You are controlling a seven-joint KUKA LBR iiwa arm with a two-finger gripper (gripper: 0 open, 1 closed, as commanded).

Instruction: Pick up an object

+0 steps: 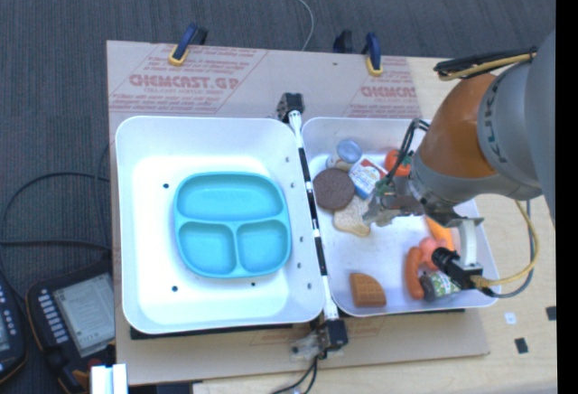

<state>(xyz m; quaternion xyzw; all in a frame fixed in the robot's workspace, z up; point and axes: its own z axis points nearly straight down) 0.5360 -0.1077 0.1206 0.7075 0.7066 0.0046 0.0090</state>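
Note:
My gripper (381, 208) hangs low in the right bin (397, 306), near its middle. Its tip is just right of a beige biscuit (349, 222) and below a small white and red carton (365, 176). A dark brown round cookie (334, 189) lies to its left. A blue cap (349, 151) sits at the back. Toward the front lie a brown waffle piece (368, 290), an orange carrot (414, 267) and a small green can (440, 286). I see nothing held at the tip.
The left bin (144, 148) holds a light blue divided plate (233, 224). A black bar (305, 193) runs between the bins. The grey and orange arm (470, 144) covers the right bin's right side. Clamps (373, 55) grip the board's back edge.

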